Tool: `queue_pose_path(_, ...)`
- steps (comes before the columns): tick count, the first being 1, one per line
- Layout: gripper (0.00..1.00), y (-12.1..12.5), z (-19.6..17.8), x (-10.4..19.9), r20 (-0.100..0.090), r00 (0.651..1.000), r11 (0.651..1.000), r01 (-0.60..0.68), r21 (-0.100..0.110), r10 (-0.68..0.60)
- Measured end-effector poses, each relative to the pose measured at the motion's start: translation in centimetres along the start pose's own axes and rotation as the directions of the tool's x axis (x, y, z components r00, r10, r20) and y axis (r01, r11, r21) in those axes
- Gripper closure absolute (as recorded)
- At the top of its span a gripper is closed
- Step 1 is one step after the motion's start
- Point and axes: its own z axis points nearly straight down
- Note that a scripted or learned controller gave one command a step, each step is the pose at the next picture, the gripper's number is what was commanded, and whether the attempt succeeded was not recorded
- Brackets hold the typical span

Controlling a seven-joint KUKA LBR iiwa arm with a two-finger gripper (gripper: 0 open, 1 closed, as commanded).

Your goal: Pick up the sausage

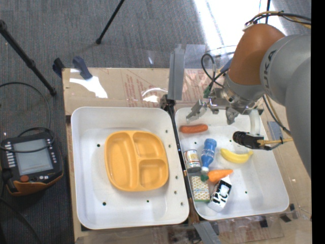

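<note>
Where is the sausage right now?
The sausage lies in the right bin, near its upper left corner, just above the can and the blue bottle.

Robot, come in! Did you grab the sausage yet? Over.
Tool open, above right bin's far end. Sausage not grabbed, lying just below the fingers. Can and bottle nearby, not blocking.

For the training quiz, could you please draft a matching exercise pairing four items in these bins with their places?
Things:
1. sausage
2. banana
3. yellow plate
4. carrot

Places:
A. left bin
B. right bin, right of the blue bottle
C. right bin, far end, below the gripper
D. right bin, just nearer than the blue bottle

Pairs: 1-C, 2-B, 3-A, 4-D
</note>
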Motion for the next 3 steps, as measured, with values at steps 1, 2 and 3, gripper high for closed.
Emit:
queue_pose_path(1,0.0,0.1,10.1,-2.1,-0.001,0.999,0.999,0.035,0.002,-0.035)
queue_pose_path(2,1.0,0.1,9.0,-2.2,-0.002,0.999,0.999,0.032,0.002,-0.032)
queue_pose_path(3,1.0,0.0,-0.1,0.7,0.0,0.999,0.999,0.054,-0.002,-0.054)
